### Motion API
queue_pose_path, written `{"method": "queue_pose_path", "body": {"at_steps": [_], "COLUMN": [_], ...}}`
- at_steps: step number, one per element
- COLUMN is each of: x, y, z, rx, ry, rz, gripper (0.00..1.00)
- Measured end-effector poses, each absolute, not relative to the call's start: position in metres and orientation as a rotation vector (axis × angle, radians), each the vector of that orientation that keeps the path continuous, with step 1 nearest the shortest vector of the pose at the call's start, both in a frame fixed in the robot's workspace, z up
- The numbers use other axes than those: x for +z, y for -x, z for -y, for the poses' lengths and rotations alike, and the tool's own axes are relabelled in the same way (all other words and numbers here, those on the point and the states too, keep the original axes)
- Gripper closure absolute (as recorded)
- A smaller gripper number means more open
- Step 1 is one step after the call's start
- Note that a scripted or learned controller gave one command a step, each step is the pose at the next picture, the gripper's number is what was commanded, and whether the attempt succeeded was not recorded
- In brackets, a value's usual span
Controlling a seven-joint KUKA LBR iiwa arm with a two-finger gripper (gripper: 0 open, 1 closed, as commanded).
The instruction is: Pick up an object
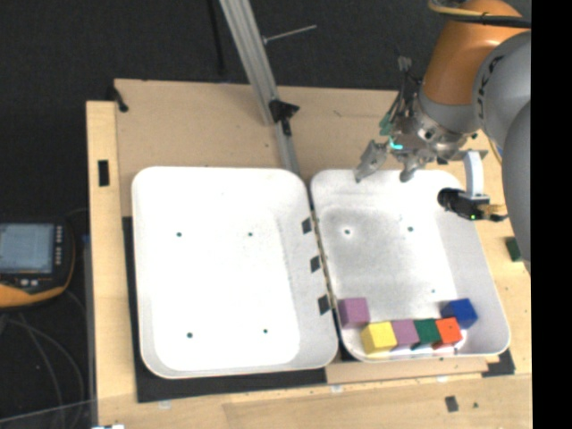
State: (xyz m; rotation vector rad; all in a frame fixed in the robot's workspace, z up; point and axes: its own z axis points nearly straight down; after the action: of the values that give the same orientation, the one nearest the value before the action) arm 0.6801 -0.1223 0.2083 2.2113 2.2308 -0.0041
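Blocks (pixel 407 329) crowd the right bin's (pixel 402 239) near edge, well apart from the spread, empty gripper (pixel 388 166) over its far edge

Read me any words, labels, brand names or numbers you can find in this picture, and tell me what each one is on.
None can be read.
Handheld device left of the bench: its screen is too blurred to read.
The blocks, bins and arm carry no visible text.
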Motion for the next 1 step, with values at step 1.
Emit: {"method": "queue_pose_path", "body": {"at_steps": [1], "x": [0.2083], "y": [-0.6801], "z": [0.1223], "rx": [-0.005], "ry": [-2.21], "rz": [-2.232], "gripper": [0.0]}}
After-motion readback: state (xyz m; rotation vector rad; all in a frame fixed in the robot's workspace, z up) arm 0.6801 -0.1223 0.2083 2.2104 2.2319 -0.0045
